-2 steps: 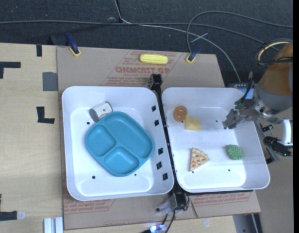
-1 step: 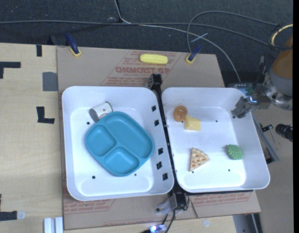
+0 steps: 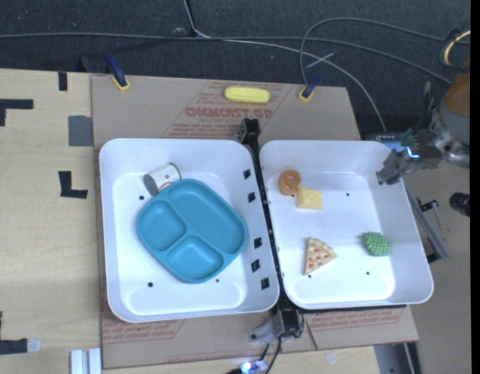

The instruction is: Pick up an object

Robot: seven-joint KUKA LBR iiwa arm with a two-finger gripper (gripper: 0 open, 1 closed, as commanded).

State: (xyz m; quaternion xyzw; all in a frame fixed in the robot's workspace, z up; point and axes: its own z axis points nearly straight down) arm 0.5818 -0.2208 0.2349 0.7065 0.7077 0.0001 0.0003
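The bench (image 3: 37, 209) was pale wood with a brown cardboard sheet laid over it, and on that sat the two shallow white bins side by side. The left bin (image 3: 119, 287) held a big blue divided tray (image 3: 192, 229), smooth moulded plastic with three rounded wells, and a small tin-like cup (image 3: 162, 178) tipped on its side just beyond the tray's far corner. The right bin (image 3: 404, 283) carried the small pieces, well apart from one another: a pizza slice (image 3: 318, 254), a flat triangle with its long axis running roughly toward the bin's near edge; a green, knobbly lump (image 3: 376, 244) like a toy vegetable; a pale yellow block (image 3: 309, 199) like cheese; and just beside that, a round brownish ring (image 3: 289, 181) like a doughnut. A yellow corn cob (image 3: 246, 94) lay on the cardboard behind the bins, long axis across.

The claw (image 3: 392, 170) hung over the right bin's far right corner, right at the rim, and I could not tell how its tips were set; nothing showed in it. From there every piece in that bin lay leftward and nearer the camera, the green lump closest, almost straight toward the near edge. I judged that to be the likeliest pick, its rough rounded shape offering some purchase, though it could roll
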